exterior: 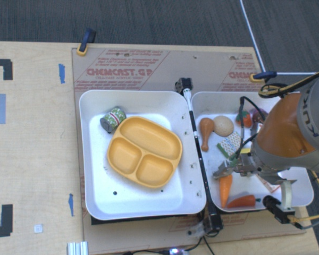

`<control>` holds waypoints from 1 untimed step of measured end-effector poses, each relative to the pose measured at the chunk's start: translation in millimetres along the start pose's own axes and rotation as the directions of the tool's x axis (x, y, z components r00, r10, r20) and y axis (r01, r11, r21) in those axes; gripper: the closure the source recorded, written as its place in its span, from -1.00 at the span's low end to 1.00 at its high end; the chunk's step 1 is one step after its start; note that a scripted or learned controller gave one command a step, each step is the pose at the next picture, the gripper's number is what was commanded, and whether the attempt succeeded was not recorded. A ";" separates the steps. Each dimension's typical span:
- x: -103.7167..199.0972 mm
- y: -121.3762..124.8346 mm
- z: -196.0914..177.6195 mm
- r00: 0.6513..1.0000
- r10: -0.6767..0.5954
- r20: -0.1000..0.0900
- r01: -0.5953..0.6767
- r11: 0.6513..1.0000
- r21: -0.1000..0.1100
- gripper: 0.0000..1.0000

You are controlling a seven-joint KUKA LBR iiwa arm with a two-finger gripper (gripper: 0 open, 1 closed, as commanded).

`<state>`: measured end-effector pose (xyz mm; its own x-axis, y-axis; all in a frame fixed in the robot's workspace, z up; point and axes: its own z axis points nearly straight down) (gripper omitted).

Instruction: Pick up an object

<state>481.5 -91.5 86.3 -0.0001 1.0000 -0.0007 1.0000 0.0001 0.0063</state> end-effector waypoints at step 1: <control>-0.3 1.4 -10.5 1.000 0.001 0.001 -0.001 1.000 -0.004 1.00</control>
